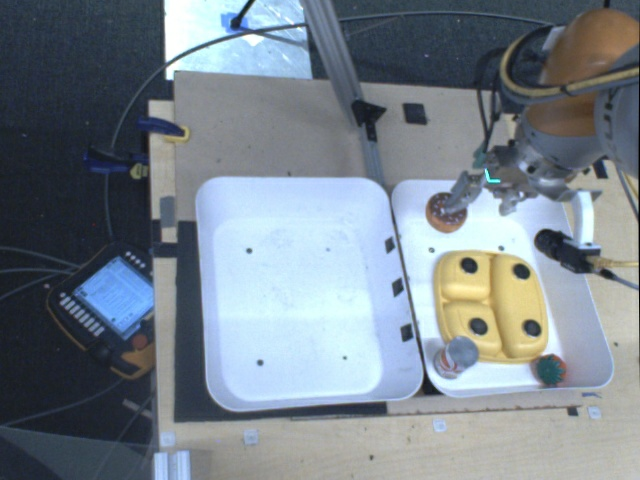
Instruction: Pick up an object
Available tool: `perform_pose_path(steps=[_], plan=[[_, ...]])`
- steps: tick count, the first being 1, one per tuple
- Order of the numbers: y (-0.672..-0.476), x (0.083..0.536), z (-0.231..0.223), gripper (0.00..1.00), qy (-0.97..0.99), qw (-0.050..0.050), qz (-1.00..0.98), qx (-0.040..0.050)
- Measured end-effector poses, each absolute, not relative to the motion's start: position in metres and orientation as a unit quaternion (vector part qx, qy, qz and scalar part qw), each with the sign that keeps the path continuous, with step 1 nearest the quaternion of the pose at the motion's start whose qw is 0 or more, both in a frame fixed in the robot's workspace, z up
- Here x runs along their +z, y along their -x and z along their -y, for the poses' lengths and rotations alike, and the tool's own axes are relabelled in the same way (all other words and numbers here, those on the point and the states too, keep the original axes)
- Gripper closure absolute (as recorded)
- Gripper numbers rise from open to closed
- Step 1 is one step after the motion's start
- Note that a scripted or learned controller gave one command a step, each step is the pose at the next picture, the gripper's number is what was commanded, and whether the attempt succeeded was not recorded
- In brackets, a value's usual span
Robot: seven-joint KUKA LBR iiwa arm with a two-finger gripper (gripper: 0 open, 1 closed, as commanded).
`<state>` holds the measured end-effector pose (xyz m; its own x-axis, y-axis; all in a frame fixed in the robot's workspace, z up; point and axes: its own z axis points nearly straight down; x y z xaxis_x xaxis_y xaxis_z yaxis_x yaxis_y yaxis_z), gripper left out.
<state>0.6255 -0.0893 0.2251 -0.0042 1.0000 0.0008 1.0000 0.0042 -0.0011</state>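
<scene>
Landmark: yellow tray, lying in the right bin.

Nearest the camera, just off the tray's near edge: one small grey-and-red cup-like thing at the near-left corner, one small green-and-brown ball at the near-right corner. Both touch or almost touch the tray.

The tray itself: one, moulded, with four dark spots on top. It fills the middle of the bin.

Beyond the tray's far-left corner: one round brown disc, apart from the tray, close to the bin's far wall. The gripper stands over this far end. One finger slants down to the disc's far edge; the other is off to the right, well apart from it. So the fingers are spread, with nothing between them.

Left of the tray: the second bin, one black hand controller off the bench farther left.

Count: two bins, four objects in the right one.

Step, by my reading: approach, no grasp yet. The disc looks like the target. Next move calls for centring both fingers astride it, lowering, closing.
</scene>
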Motion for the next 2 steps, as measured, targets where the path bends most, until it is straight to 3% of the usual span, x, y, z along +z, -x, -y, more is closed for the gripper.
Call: perform_pose_path(steps=[1, 2], plan=[[-0.626, 0.226, 0.089, 0.00, 0.706, 0.000, 0.709, -0.0007], [-0.630, 0.184, 0.090, 0.00, 0.706, 0.000, 0.708, 0.0005]])
